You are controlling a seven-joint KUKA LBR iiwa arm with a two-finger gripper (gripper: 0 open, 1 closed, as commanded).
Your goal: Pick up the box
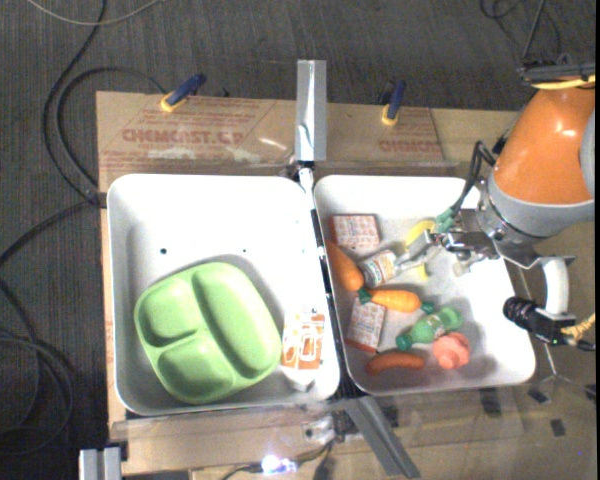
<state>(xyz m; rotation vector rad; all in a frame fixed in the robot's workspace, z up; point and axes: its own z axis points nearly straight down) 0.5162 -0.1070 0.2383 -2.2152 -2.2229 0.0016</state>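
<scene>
A small orange-and-white box (303,340) lies in the left bin's near right corner, against the dividing wall. Two flat red-and-white patterned packets, one at the back (356,231) and one nearer the front (367,321), lie in the right bin (500,368). My gripper (446,238) hangs over the right bin's back right part, close to a yellow item (418,233) and a small bottle (383,267). It is well to the right of the orange-and-white box. Nothing is visibly held.
A green divided plate (208,332) takes up the left bin's (160,198) front. The right bin also holds two carrots (397,299), a green bottle (429,328), a pink toy (451,350) and a sausage (394,362). The arm's orange band (548,148) overhangs the right rim.
</scene>
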